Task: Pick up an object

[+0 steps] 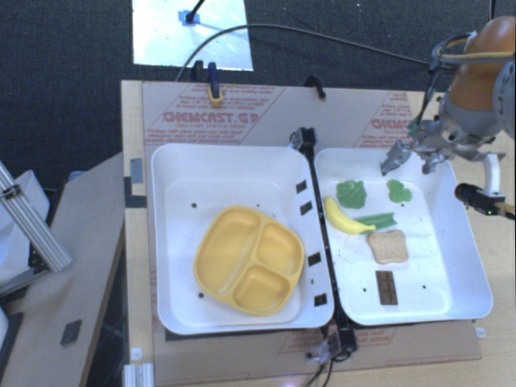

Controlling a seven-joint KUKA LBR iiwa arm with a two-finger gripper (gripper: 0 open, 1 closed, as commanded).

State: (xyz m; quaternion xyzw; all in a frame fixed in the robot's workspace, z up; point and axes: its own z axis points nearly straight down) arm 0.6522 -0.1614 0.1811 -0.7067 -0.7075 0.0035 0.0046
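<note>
The right bin (459, 248) holds a yellow banana (345, 218), a green leafy piece (351, 193), a smaller green broccoli-like piece (398, 190), a green bean pod (376, 219), a slice of toast (389, 247) and a brown chocolate bar (387, 288). My gripper (413, 161) hangs above the bin's far edge, up and right of the small green piece. Its two fingers stand apart, open, with nothing between them.
A yellow divided plate (250, 260) lies in the left bin (177, 216). A black divider with clips (316, 216) runs between the bins. A grey metal rail (32, 224) sits off the bench at left, and cables cross the back.
</note>
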